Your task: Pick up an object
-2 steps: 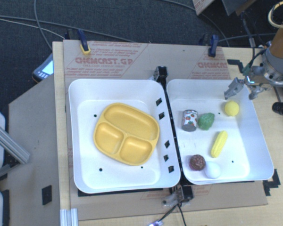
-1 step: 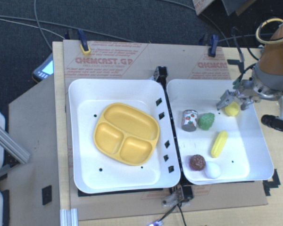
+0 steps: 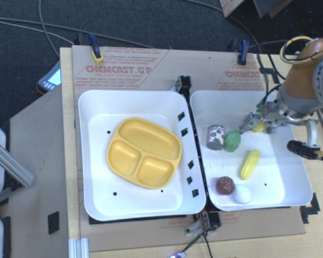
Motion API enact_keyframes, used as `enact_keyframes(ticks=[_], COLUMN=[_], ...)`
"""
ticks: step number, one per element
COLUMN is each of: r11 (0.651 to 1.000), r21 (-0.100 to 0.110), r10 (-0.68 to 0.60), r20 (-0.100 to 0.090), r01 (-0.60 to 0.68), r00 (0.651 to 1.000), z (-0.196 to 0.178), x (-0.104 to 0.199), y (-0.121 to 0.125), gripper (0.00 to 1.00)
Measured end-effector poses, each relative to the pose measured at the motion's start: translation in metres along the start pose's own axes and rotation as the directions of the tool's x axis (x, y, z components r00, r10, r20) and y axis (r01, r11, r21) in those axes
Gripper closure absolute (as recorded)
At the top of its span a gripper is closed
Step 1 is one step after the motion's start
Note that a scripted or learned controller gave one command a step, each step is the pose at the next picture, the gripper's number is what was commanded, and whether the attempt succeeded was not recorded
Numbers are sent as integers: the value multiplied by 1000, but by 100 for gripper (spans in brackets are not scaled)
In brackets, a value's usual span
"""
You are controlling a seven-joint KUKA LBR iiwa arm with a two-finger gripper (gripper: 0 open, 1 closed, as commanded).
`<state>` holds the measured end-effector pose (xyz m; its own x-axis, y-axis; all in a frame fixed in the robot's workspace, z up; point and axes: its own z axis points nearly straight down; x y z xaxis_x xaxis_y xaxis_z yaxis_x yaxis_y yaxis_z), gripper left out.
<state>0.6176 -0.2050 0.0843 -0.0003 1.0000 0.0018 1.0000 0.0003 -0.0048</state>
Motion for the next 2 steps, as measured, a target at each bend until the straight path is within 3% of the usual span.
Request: enact_keyframes(ticks=[1,2], r11=[1000,1000], r21=[-7,-12], r10=[0,0], r20=[2,4], r01=[0,0], r00=[1000,1000], z=[-15,-80], x=[0,-2], y=[2,3], gripper=[100,100])
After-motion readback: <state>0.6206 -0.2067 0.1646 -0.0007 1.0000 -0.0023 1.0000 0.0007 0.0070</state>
